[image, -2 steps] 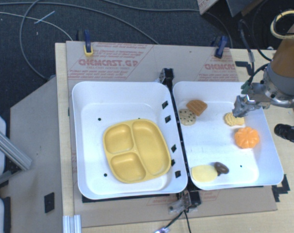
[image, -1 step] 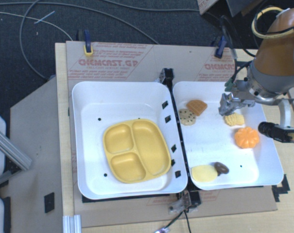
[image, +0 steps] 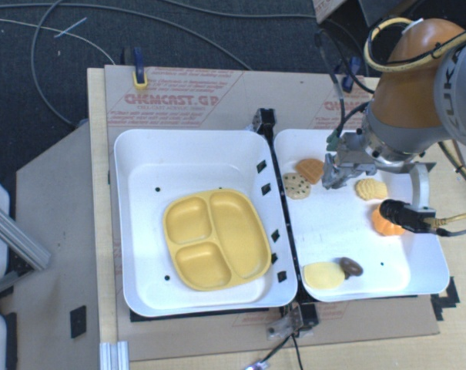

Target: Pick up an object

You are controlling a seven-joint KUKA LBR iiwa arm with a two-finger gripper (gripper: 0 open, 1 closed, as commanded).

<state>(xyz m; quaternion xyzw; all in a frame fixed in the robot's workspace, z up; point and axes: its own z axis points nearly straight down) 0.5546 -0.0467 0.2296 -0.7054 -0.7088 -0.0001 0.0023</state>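
The right bin [image: 344, 230] holds several small food items. A chocolate-chip cookie [image: 296, 185] lies near its left wall, and an orange-brown piece [image: 310, 168] lies just behind it. A yellow ridged cracker [image: 370, 188] is toward the right. Further right, a black part of the arm partly covers an orange fruit [image: 383, 225]. A pale yellow slice [image: 323, 275] and a small brown lump [image: 350, 267] lie at the front. My gripper [image: 334, 176] hangs low over the bin between the orange-brown piece and the cracker, pointing down-left. Nothing shows in its grasp.
The left bin [image: 129, 206] holds a yellow divided plate [image: 217, 237]. A black divider with clips [image: 273, 183] runs between the two bins. The arm's orange-banded wrist [image: 414, 75] looms over the right bin's back corner. Cables lie on the dark floor behind the bench.
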